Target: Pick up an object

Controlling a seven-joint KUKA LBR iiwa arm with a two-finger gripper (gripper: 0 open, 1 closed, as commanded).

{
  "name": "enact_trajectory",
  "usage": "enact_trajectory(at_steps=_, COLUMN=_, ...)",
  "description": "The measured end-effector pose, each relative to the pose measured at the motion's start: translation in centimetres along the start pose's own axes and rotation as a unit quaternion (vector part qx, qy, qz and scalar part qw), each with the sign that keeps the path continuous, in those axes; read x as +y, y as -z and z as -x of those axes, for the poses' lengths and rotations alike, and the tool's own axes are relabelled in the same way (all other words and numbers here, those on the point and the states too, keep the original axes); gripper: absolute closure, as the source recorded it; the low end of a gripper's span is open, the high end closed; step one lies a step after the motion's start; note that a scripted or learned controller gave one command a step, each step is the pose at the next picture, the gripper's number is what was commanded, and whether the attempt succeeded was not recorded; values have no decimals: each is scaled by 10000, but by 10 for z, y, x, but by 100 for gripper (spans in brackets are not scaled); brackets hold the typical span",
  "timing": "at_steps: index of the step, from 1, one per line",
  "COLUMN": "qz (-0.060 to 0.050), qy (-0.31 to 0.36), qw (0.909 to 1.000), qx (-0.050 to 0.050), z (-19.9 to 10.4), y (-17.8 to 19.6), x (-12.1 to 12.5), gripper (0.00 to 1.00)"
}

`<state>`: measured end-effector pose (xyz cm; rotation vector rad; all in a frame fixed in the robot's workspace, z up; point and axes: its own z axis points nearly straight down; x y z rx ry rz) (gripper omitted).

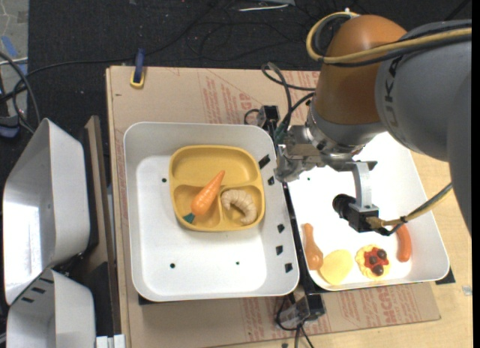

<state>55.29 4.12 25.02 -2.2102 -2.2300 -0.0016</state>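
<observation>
The left bin (150, 264) holds a yellow divided plate (187, 163). An orange carrot (208, 193) and a pale curled shrimp-like toy (241, 205) lie in the plate's compartments. Along the near edge of the right bin (427, 189) lie an orange drumstick (311, 246), a yellow round piece (337, 265), a small yellow piece with red and dark toppings (373, 260) and a red sausage (404, 243). My gripper (288, 166) hangs low over the wall between the two bins, just right of the plate. No object shows in it.
The grey arm with its orange band (360, 54) covers the far part of the right bin. Cables run over the cardboard (225, 91) behind the bins. White containers (45, 189) stand off the bench at the left.
</observation>
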Motion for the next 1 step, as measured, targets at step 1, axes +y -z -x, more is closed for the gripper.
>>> enact_trajectory(at_steps=1, qz=-7, qy=-6, qw=10000, qx=-5, z=-43, y=-7, x=-2, gripper=100)
